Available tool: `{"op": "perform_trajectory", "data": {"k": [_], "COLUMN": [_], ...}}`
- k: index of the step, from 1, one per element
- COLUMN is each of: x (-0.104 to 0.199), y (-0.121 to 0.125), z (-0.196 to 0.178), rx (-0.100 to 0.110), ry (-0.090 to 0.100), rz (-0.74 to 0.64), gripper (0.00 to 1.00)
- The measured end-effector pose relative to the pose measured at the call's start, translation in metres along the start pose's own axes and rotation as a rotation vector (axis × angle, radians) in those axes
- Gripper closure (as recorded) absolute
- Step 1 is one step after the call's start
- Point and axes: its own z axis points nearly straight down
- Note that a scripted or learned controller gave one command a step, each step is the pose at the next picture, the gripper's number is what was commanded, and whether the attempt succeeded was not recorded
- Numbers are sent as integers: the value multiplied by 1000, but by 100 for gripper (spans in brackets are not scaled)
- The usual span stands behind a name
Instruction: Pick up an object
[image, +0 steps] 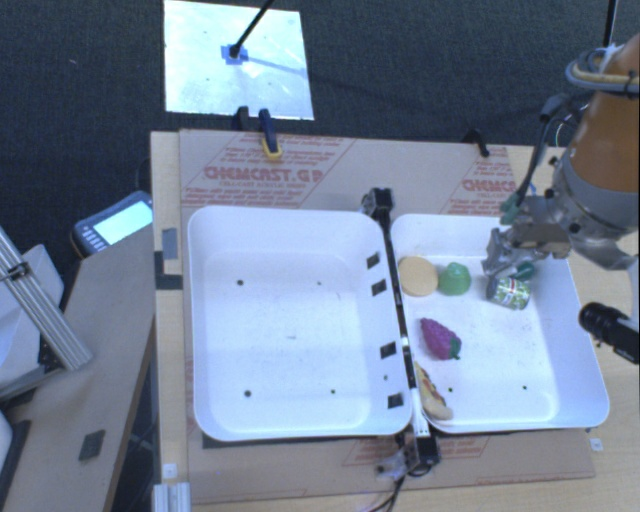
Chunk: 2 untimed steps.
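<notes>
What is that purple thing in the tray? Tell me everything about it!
The purple thing looks like a small toy bunch of grapes, bumpy and probably plastic, with a little green bit at its lower right end. It lies on its side on the floor of the right bin, near the middle divider. Nothing touches it: the yellow round piece and green piece sit above it, apart, and a tan object lies below it.

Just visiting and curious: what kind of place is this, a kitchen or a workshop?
Most likely a robotics lab bench. A robot arm reaches over two white bins; the right one holds toy food, such as a purple piece, and a small can.
</notes>
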Motion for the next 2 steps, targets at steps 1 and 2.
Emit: {"op": "perform_trajectory", "data": {"k": [1, 2], "x": [13, 76], "y": [0, 30], "z": [-166, -155], "rx": [-16, 4], "ry": [0, 0], "rz": [2, -2], "gripper": [100, 100]}}
